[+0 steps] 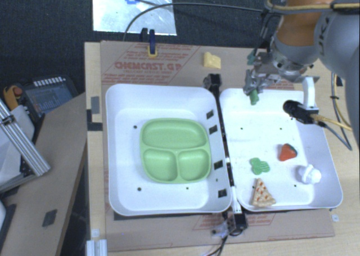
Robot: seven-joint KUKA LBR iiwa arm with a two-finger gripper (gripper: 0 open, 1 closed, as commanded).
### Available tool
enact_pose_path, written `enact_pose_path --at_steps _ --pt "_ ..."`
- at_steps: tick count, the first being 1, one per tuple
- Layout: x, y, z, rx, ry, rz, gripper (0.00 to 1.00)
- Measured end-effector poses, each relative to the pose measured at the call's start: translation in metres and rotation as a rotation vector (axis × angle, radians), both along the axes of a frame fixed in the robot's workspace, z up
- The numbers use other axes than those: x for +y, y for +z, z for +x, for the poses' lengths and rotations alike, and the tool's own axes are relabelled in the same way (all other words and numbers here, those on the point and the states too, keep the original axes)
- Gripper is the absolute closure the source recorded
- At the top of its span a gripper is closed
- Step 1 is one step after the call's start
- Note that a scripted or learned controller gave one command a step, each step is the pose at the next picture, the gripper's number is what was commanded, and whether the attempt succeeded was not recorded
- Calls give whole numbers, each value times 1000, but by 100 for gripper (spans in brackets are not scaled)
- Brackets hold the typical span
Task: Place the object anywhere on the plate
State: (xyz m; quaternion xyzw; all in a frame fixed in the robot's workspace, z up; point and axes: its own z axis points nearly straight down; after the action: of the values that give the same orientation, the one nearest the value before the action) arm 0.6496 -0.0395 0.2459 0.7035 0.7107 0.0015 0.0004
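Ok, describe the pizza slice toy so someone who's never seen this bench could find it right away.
Start at the right-hand white bin, the one without the green plate. Go to its near edge, close to the divider between the bins: the pizza slice lies there, just below a small green toy. It is the only triangular piece, tan with red spots.

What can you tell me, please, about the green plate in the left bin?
The plate is pale green and looks like plastic, a rounded rectangle with three compartments: one wide one at the far side, two smaller ones nearer the camera. It lies flat and upright in the middle of the left bin, and nothing rests on it.
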Motion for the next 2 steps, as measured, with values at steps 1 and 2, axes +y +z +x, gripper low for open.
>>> enact_pose_path --at_steps 1,2 --pt "59 3 0 1 0 0 100" --pt "110 2 -1 1 -2 0 100"
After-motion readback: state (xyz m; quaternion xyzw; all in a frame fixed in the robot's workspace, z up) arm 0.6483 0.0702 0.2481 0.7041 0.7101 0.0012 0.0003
